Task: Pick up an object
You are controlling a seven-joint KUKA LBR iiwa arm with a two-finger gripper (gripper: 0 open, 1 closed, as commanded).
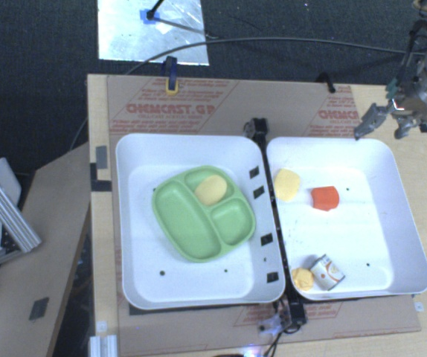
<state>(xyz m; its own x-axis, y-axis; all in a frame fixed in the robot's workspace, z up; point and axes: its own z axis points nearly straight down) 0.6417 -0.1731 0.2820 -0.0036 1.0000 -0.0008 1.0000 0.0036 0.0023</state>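
Bench (198,99) under two white bins (191,143)

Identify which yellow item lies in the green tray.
The pale yellow lump in the green tray's upper compartment; the other two yellow pieces lie in the right bin.

"CHEMCAST GP" (red) on board (170,110)

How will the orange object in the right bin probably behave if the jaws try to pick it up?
The orange object looks blocky with a fairly flat top, so it should probably sit still and not roll. Its surface seems matte, so slipping seems unlikely. It lies apart from the pale yellow piece on the right bin floor, so a grasp would likely disturb nothing else.
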